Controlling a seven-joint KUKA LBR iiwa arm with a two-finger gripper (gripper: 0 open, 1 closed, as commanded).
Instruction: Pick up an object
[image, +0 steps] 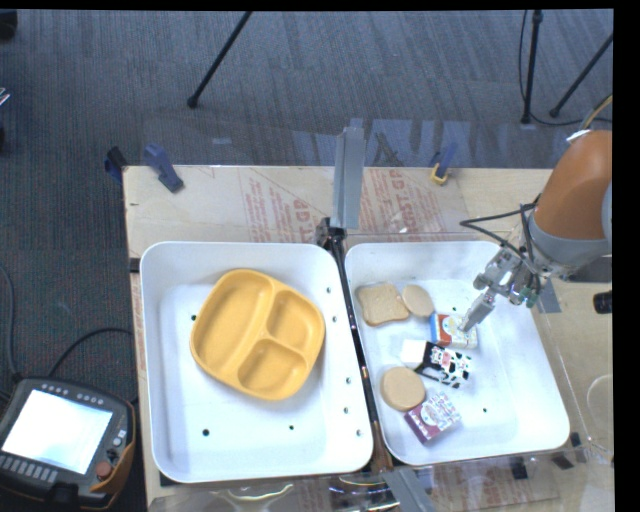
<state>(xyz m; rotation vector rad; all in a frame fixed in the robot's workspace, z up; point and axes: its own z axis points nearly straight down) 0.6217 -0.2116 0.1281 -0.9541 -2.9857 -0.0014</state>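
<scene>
Two shallow white bins sit side by side on a wooden bench, seen from above. Left bin (160, 400) holds a yellow divided plate (258, 333), lying flat near its middle. Right bin (530, 400) holds small toy foods: a slice of bread (381, 303) and a small round cookie (418, 300) toward the back, a black-and-white cow-print carton (446, 364) at the centre, a larger round cookie (403, 388) and a maroon packet (433, 416) toward the front. The grey arm with its orange band (582, 190) reaches in from the right; its gripper (472, 318) hangs low over a small colourful carton (452, 330). Whether it is released or clenched cannot be told.
</scene>
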